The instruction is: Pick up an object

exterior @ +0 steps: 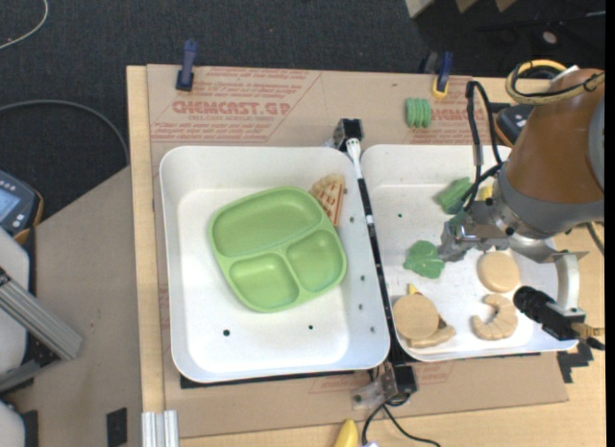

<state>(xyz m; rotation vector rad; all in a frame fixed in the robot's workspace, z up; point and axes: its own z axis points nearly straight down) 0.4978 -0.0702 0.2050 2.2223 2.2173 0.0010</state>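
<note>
Your arm [553, 161] reached in from the right over the right bin [384, 161], and its tool [459, 240] hung low near that bin's middle. You could not tell how the tool stood; the wrist covered it from above, and nothing showed clearly in it.

Just left of the tool lay a green piece [423, 260], very near it or touching; which, you could not tell. A second green piece [453, 193] lay a little above, beside the arm. Toward the bin's front edge sat a round cookie [417, 316], a croissant [495, 318] and, between that and the arm, a pale disc [499, 271].

In the left bin [187, 243] a green tray [279, 248] with three compartments lay near the middle, with a waffle [329, 196] touching its upper right corner. A green ridged block [418, 112] rested on the bench [250, 104] behind the right bin.
</note>
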